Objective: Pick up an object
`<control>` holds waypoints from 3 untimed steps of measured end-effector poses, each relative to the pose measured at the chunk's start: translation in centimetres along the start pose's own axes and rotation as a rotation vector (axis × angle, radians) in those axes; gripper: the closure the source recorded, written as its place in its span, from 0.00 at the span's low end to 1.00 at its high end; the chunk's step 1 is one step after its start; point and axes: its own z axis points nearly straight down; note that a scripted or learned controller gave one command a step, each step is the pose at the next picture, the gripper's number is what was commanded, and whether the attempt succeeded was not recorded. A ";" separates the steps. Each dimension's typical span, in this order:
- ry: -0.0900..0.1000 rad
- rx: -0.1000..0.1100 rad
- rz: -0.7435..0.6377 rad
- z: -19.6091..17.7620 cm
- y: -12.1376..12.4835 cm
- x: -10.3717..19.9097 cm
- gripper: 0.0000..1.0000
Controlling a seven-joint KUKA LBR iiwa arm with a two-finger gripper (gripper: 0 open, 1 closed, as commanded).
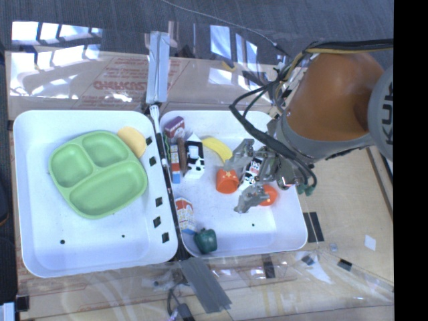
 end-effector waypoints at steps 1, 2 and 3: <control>0.011 -0.005 -0.110 18.2 -4.5 -4.9 0.00; 0.002 -0.003 -0.120 16.8 -4.2 -5.4 1.00; -0.009 -0.001 -0.038 6.5 2.9 -5.1 1.00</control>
